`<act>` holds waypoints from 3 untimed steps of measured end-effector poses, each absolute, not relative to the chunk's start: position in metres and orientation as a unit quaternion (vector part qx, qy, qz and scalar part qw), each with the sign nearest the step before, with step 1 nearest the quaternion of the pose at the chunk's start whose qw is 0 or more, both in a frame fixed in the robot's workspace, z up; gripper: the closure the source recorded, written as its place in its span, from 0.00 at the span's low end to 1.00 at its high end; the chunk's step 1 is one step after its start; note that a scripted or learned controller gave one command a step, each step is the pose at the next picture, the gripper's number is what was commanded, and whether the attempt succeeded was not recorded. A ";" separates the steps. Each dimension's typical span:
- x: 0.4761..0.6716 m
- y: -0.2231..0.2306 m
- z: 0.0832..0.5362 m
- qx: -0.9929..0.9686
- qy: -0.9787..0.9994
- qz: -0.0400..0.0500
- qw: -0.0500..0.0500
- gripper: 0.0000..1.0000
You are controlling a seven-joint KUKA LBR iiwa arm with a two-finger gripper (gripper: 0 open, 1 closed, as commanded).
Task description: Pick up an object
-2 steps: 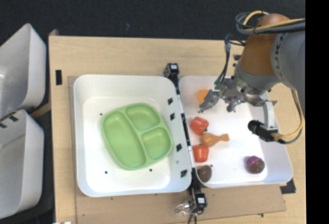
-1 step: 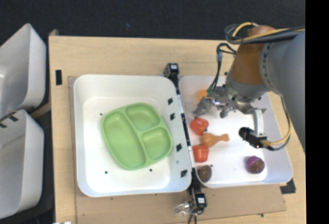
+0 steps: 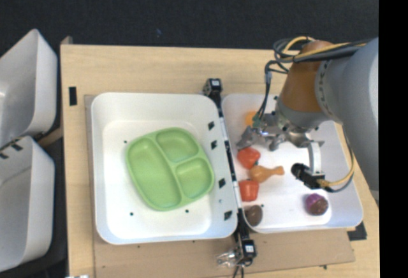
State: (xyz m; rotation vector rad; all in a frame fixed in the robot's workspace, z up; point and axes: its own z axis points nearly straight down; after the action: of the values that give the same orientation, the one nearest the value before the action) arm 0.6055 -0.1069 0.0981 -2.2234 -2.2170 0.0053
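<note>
White plastic bins are sitting side by side on the pale wooden desk [image 3: 153,69]. The left bin [image 3: 108,117] is carrying a green divided plate [image 3: 169,168], lying tilted with its three compartments facing up. The right bin [image 3: 338,206] is holding the small objects: a red-orange piece [image 3: 248,157] near the inner wall, a tan-orange toy [image 3: 264,173] just beside and below it, a second red piece [image 3: 248,190] lower down against the wall, a brown rounded piece [image 3: 254,214] in the near corner, a purple ball [image 3: 315,204] toward the right side, and a bit of orange [image 3: 251,119] peeking out by the arm. The grey arm [image 3: 347,82], with its orange band [image 3: 299,88], is reaching in from the right over the right bin. The end effector [image 3: 260,138] is hanging just above the red-orange piece; whether it is apart or together, I cannot tell, and nothing is visibly clamped in it.
</note>
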 end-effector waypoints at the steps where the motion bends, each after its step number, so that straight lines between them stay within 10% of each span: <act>1: 0.607 -0.108 0.110 -0.710 -0.704 0.000 0.000 1.00; 3: 0.611 -0.127 0.228 -0.709 -0.705 -0.001 -0.003 1.00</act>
State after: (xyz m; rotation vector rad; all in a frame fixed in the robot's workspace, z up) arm 0.6113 -0.1270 0.2282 -2.2330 -2.2187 -0.0042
